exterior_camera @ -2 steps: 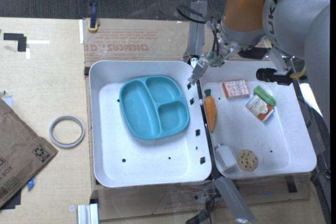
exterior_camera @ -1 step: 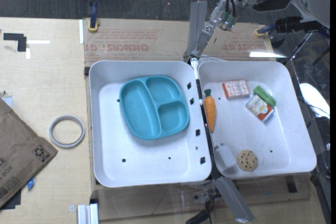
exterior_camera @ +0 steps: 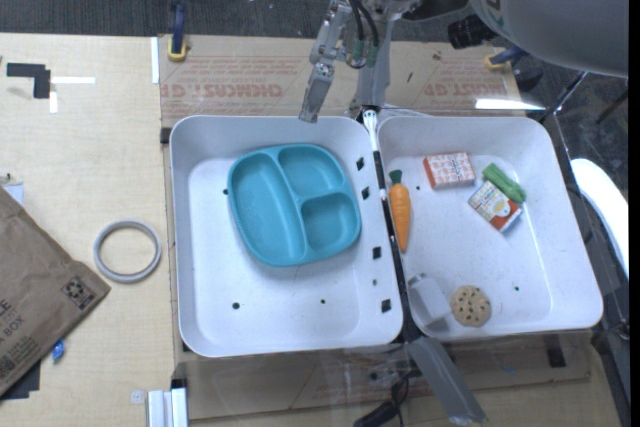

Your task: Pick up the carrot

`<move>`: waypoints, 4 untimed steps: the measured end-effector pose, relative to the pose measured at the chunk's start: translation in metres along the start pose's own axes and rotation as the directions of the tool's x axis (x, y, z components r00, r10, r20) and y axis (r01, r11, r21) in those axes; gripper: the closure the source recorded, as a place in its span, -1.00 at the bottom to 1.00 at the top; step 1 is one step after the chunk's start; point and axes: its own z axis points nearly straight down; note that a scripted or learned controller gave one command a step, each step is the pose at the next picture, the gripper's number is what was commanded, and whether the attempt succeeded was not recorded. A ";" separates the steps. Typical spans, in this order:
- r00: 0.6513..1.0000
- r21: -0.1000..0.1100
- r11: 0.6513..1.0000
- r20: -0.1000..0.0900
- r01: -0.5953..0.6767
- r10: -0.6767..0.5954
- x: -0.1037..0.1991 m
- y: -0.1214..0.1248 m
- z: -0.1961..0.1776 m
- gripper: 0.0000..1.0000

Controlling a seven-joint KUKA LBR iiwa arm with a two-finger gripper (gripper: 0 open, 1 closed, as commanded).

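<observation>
Pale wood worktop (exterior_camera: 80, 175) carries two shallow white bins side by side, the left bin (exterior_camera: 200, 315) and the right bin (exterior_camera: 560, 295), with printed cardboard behind them. Nothing of the pick looks done yet: the tool (exterior_camera: 340, 110) hangs above the far rim where the bins meet, its two fingers spread apart with nothing between them. The carrot (exterior_camera: 400, 210) lies nearer the camera than the tool and slightly to its right, in the right bin against the dividing wall, green top pointing back toward the tool, well apart from it. All that remains, as I judge it, is to travel forward over the carrot, descend, close and lift. That wall beside the carrot may crowd one finger. Further right of the tool sit a small red-and-white packet (exterior_camera: 447, 170), a green-topped carton (exterior_camera: 497, 200) and a cookie (exterior_camera: 470, 306), none touching the carrot. Left of the tool, a blue divided plate (exterior_camera: 295, 205) fills the left bin's middle. A tape ring (exterior_camera: 127, 249) lies on the worktop far left.
</observation>
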 end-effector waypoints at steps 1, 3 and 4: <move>0.970 0.000 0.970 0.000 0.244 -0.244 0.009 0.036 0.061 -1.00; 1.000 -0.001 1.000 0.001 0.029 -0.029 0.015 -0.002 0.161 1.00; 0.998 -0.001 0.998 0.002 -0.066 0.066 0.018 0.007 0.136 1.00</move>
